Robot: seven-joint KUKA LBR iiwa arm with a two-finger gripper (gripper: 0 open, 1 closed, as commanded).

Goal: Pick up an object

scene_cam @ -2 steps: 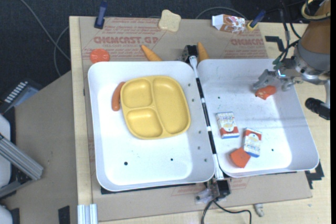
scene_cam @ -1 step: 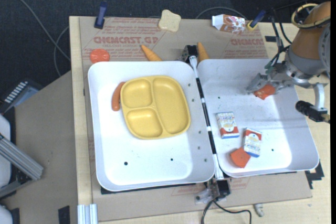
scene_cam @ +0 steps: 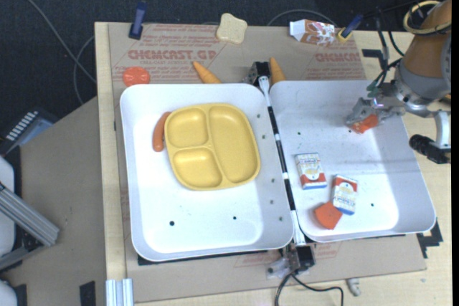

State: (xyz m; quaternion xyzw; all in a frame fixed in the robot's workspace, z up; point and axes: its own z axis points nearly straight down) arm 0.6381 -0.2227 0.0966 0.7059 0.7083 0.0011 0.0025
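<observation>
My gripper (scene_cam: 364, 117) hangs over the far right part of the right bin (scene_cam: 401, 154). A small orange-red piece (scene_cam: 365, 125) sits between its fingertips, and the fingers look closed on it. Lower in the same bin lie two small white-and-red cartons (scene_cam: 310, 170) (scene_cam: 345, 195) and a flat orange-red piece (scene_cam: 328, 216) near the front edge. The left bin (scene_cam: 208, 226) holds a yellow divided plate (scene_cam: 212, 145) with a reddish sausage (scene_cam: 158, 131) along its left side.
Behind the bins on the cardboard lie a bread slice (scene_cam: 232, 27), two carrots (scene_cam: 206, 73) (scene_cam: 277, 69), a red disc (scene_cam: 135, 75), a blue item (scene_cam: 137, 20) and a small carton (scene_cam: 313, 31). The arm's grey body (scene_cam: 423, 75) stands at the right edge.
</observation>
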